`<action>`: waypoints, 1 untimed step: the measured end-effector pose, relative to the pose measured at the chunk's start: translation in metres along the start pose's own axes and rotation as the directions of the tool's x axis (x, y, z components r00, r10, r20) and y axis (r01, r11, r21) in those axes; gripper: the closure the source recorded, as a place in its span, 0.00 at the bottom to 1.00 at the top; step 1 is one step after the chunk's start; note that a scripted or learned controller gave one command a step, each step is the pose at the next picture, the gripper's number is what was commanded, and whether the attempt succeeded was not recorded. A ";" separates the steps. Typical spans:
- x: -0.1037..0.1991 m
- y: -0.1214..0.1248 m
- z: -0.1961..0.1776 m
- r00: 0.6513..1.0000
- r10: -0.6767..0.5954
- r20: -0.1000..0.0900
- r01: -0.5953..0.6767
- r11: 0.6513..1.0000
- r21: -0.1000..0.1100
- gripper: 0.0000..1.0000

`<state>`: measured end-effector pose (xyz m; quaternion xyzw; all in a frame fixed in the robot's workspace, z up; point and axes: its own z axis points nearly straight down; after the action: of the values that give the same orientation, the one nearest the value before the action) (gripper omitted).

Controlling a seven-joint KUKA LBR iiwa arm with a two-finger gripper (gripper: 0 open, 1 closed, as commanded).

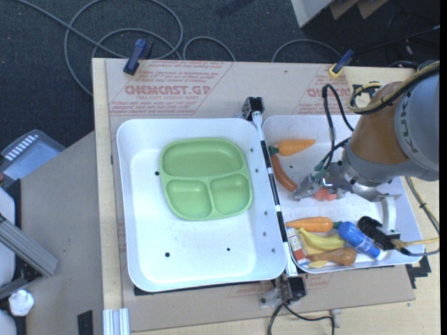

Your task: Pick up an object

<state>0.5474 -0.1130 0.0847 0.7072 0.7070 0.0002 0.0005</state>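
Gripper (304, 189): metal fingers point toward the left of the frame, low inside the right bin; I cannot tell whether they are apart or closed, and nothing can be made out between them.
Arm (391, 135): grey body with an orange band, entering from the right edge of the frame and bending down over the right bin.
Red piece (325, 195): small reddish object just beside the gripper, partly hidden under the wrist; what it is cannot be told.
Sausage (282, 174): reddish-brown curved piece just left of the gripper tips, near the bin's left wall.
Upper carrot (296, 146): orange, lying crosswise in the upper part of the right bin, above the gripper.
Lower carrot (311, 224): orange, below the gripper, lying crosswise.
Banana (321, 241): yellow, just under the lower carrot.
Blue bottle (359, 239): to the right of the banana, tilted, toward the lower right of the bin.
Tan piece (335, 258): brownish item along the bottom wall of the right bin, touching the banana.
Right bin (279, 128): white, shallow, centre right of the frame.
Left bin (140, 208): white, shallow, centre of the frame, beside the right bin.
Green tray (206, 177): three-compartment plate lying flat in the upper middle of the left bin.
Bench (181, 86): brown board with red lettering under both bins.
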 end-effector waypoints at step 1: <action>0.000 0.000 -0.010 1.000 0.001 0.001 -0.001 1.000 -0.001 1.00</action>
<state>0.5475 -0.1129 0.0942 0.7074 0.7068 0.0003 0.0011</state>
